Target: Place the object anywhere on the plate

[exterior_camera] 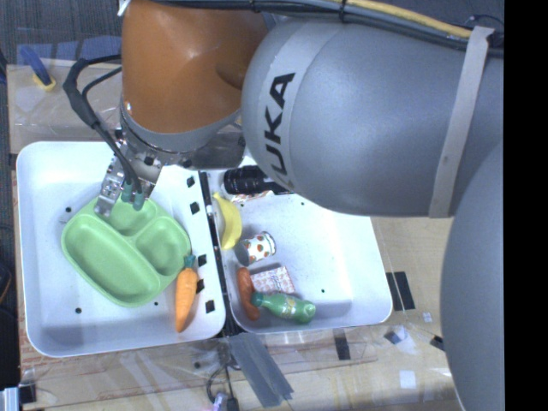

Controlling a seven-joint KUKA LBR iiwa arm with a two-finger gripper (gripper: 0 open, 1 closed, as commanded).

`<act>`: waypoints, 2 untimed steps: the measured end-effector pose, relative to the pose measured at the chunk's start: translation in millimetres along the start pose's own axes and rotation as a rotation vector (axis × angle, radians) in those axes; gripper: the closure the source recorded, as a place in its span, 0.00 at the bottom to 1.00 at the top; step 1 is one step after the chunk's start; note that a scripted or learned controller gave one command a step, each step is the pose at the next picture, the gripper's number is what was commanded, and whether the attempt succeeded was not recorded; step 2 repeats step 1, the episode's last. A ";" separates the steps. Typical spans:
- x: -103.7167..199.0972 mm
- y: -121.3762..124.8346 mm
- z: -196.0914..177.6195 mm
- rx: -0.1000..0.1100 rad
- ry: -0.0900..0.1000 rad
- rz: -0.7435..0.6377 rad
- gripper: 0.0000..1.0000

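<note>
A light green divided plate [120, 259] lies in the left bin [47, 315]. My gripper [123, 195] hangs over the plate's far rim, under the orange band of the arm. Its fingers stand apart, open, and nothing shows between them. An orange carrot [185, 294] lies in the left bin, just off the plate's right edge and touching it, close to the divider between the bins.
The right bin [360, 272] holds a banana [228, 221], a small printed can [258, 247], a red item [246, 284], a printed packet [274, 279], a green bottle [286, 308] and a black object [244, 181]. The arm's bulk covers the upper view.
</note>
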State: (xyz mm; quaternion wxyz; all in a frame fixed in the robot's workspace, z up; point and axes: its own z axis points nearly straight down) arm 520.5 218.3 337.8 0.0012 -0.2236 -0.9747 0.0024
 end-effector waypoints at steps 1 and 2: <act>-6.1 3.9 121.7 0.004 0.004 -0.012 1.00; -6.1 3.9 121.7 0.004 0.004 -0.012 1.00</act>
